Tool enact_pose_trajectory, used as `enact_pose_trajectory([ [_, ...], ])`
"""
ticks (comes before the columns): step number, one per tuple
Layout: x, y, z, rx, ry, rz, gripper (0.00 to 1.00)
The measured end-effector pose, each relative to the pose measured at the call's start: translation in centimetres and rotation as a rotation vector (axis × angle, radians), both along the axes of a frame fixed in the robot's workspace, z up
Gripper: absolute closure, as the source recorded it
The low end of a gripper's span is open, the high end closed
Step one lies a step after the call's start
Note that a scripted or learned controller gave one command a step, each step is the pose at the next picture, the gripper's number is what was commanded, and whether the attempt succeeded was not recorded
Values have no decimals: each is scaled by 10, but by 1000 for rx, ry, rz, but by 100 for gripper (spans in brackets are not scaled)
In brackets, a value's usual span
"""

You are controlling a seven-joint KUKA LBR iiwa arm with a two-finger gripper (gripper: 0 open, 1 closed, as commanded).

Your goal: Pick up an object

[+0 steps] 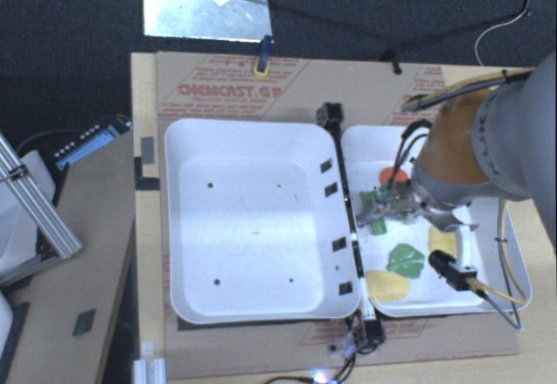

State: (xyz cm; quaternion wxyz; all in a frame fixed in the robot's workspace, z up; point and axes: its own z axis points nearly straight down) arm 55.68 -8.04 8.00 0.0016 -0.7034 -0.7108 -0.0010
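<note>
Grey arm (513, 134) (orange band above wrist), black cables

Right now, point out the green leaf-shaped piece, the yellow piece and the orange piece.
green leaf-shaped piece (406, 259), camera view, its middle.
yellow piece (387, 287), camera view, its top face.
orange piece (389, 175), camera view, its visible edge beside the arm.

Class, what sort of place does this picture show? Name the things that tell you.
Probably a robotics lab test bench: a grey robot arm reaching over two white bins on a cardboard sheet, with loose cables trailing around.
</note>
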Motion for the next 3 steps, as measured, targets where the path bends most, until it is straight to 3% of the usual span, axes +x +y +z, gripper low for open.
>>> enact_pose_trajectory([
  [1, 43, 71, 112, -2, -15, 2, 0],
  [2, 40, 67, 116, -3, -6, -3, 100],
  [3, 80, 55, 104, -4, -5, -5, 100],
])
